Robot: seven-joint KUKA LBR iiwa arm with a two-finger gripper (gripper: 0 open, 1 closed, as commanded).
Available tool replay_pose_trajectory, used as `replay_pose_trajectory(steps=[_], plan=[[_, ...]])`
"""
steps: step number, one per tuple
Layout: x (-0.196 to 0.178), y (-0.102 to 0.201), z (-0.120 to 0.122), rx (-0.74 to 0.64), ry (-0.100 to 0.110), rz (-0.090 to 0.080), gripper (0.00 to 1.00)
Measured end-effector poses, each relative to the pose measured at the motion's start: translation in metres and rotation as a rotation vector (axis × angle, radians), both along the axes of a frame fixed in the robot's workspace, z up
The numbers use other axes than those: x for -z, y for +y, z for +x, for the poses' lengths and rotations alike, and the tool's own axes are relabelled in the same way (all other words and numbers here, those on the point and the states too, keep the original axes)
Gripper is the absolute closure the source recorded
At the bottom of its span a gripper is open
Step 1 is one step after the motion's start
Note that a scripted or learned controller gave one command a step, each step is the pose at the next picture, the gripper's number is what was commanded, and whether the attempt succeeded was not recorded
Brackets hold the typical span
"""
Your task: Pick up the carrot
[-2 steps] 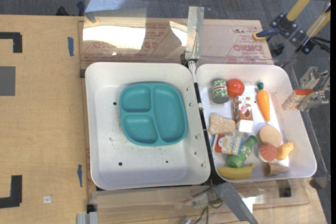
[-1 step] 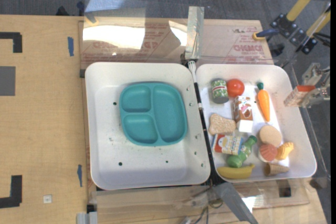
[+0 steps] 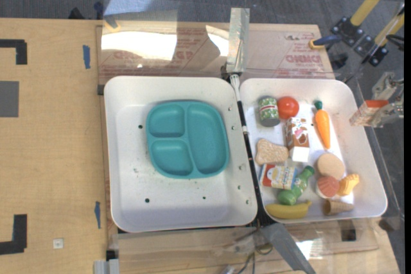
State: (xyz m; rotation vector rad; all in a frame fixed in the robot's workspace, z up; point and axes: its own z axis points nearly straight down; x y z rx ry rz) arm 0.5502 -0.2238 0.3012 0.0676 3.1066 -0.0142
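Camera view: carrot (image 3: 322,128) upright in right bin (image 3: 369,157), likely light, rigid, smooth; grasp across its thick orange middle. End effector (image 3: 372,113) state cannot be told.

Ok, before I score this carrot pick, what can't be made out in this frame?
- Tool: in the camera view, at the right bin's edge, small and blurred; open or shut cannot be told.
- Green bottle: partly covered by the red-and-white carton.
- Carton labels: too small to read.
- Orange toy carrot: fully visible, nothing touching it.
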Motion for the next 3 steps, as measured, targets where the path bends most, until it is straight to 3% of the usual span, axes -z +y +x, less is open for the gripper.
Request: replay_pose_trajectory(steps=[3], plan=[[-0.035, 0.000, 0.006, 0.001, -0.029, -0.007, 1.00]])
